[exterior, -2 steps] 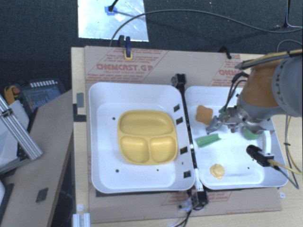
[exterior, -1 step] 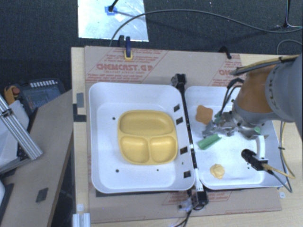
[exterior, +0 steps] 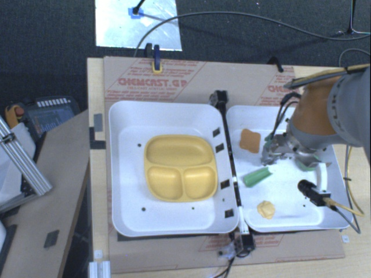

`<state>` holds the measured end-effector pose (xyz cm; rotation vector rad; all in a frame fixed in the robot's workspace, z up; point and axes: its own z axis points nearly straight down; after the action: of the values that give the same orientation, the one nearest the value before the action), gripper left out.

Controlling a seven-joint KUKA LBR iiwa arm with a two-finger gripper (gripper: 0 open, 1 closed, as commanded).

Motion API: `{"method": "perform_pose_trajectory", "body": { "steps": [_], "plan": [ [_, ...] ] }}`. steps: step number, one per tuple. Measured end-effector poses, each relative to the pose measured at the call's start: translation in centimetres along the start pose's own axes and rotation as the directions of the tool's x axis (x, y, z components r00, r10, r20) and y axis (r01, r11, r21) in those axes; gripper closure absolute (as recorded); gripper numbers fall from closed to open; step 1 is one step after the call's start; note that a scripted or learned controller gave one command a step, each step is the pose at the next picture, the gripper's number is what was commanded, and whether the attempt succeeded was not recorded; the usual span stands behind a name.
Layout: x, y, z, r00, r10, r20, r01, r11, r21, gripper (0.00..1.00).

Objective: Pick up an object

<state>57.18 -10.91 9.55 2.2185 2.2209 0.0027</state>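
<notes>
So far nothing is lifted. Lower right, small yellow piece [exterior: 266, 209] lies loose in right bin [exterior: 290, 222]; green block [exterior: 256, 176] mid-bin; pincer [exterior: 271, 155] just above it, grip state unreadable. Orange piece [exterior: 250, 140] beyond. Grasp remains.

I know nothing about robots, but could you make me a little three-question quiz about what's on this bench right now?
1. True or false: the yellow divided tray lies in the right bin.
2. Which thing lies nearest the claw? A) the green object B) the small yellow piece C) the yellow divided tray
3. Fill in: the orange-brown piece lies in the ___ bin.

Key
1. False: it lies in the left bin.
2. A: the green object lies just below the claw in the picture.
3. Right.
</notes>
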Motion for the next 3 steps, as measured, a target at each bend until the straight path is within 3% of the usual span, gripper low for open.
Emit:
{"method": "perform_pose_trajectory", "body": {
  "steps": [2, 3],
  "plan": [
    [0.2, 0.1, -12.6, 1.000, -0.003, 0.001, 0.003, 1.000, -0.006, 1.00],
    [0.2, 0.2, -12.5, 1.000, -0.003, 0.000, 0.003, 1.000, 0.000, 1.00]
  ]
}}
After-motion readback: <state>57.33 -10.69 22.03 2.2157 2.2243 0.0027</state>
